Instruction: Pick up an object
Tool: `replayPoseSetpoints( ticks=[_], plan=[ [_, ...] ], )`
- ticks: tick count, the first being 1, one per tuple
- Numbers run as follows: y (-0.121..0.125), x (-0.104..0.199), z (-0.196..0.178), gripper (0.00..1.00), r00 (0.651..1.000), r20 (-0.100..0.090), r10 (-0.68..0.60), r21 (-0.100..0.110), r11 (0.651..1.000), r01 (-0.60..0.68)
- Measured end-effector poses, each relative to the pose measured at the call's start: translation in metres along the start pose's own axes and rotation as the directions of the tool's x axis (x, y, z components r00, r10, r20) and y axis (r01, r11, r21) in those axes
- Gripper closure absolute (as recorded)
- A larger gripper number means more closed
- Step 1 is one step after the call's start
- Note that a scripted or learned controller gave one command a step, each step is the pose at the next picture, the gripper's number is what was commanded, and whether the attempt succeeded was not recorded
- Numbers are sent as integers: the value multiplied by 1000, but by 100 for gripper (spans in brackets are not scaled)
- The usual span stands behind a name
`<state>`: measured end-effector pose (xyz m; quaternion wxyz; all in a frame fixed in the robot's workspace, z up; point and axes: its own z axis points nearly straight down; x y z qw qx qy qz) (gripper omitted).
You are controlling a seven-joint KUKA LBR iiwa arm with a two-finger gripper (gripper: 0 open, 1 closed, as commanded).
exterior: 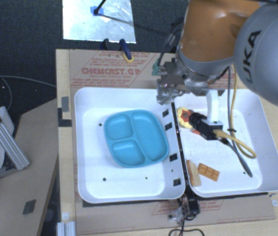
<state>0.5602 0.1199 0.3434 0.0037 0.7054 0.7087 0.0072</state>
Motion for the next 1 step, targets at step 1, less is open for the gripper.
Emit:
replayPoseSetpoints(
  ticks=[1],
  plan=[
    [27,74,59,100,1000,3,-4,17,1000,4]
  ],
)
